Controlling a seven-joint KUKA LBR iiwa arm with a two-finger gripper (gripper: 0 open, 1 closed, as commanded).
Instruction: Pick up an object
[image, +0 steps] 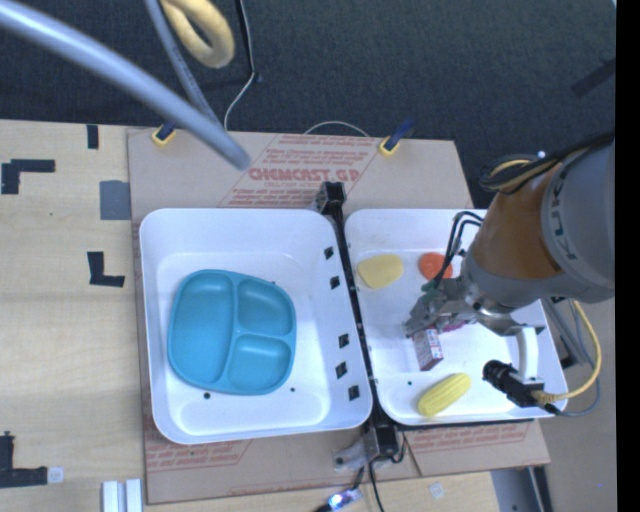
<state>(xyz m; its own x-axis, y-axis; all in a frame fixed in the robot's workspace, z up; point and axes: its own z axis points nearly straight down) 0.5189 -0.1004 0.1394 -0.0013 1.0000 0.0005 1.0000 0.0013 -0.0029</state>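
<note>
My gripper (432, 330), finger state hidden, hangs mid right bin (392, 398); the corn cob (443, 394) at its front edge looks light, stiff, graspable crosswise.

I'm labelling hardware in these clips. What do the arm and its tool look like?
The arm is a thick, rounded grey cylinder with a broad orange band above the wrist. Dark cables and a yellow one loop around the band. Below it sits a compact metallic grey tool with dark parts.

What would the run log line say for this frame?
arm: over right bin | gripper: low, near yellow corn | left bin: blue plate
</note>
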